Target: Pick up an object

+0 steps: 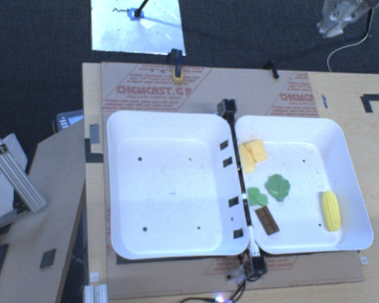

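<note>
Right bin (pixel 341 137) holds corn cob (pixel 330 210), green pieces (pixel 277 187), yellow block (pixel 252 153), brown bar (pixel 266 220)

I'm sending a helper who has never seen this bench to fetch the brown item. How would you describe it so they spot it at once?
Look in the right-hand shallow white bin, at its near-left corner beside the black divider strip. There lies a small flat dark brown rectangular bar, tilted. Its neighbours are green leafy pieces just above it and a yellow corn cob farther right; it alone is brown and straight-edged.
</note>
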